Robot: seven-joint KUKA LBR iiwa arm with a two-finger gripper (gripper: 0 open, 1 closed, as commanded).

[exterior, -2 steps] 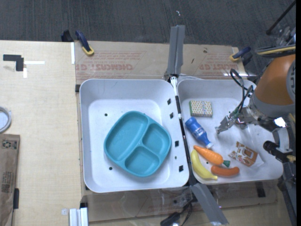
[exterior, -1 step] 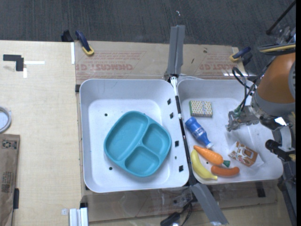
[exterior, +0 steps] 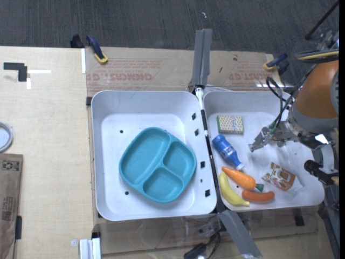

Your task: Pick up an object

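Note:
The right bin (exterior: 302,201) holds a blue bottle (exterior: 226,151), a speckled green-white sponge block (exterior: 230,124), an orange carrot (exterior: 240,178), a yellow banana (exterior: 230,194), an orange-red sausage shape (exterior: 259,196) and a brown-white snack packet (exterior: 279,177). My gripper (exterior: 263,140) hangs over the middle of this bin, right of the bottle and above the packet. It is open, with nothing between its fingers. The arm's orange band (exterior: 318,93) rises to the right.
The left bin (exterior: 99,144) holds a teal divided plate (exterior: 157,164). A grey divider post (exterior: 202,58) stands between the bins at the back. Cables run along the right bin's far corner. Clamps sit on the cardboard behind.

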